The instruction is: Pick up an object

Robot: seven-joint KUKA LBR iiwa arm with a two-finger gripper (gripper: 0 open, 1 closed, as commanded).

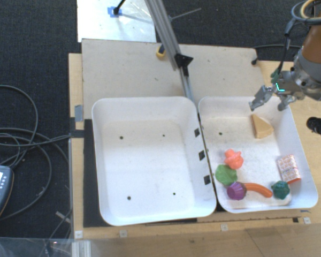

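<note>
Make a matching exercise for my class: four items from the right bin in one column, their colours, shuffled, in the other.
Items:
1. wedge
2. ball
3. carrot
4. packet

Colours:
A. purple
B. pink and white
C. tan
D. orange

Pairs: 1-C, 2-A, 3-D, 4-B
</note>
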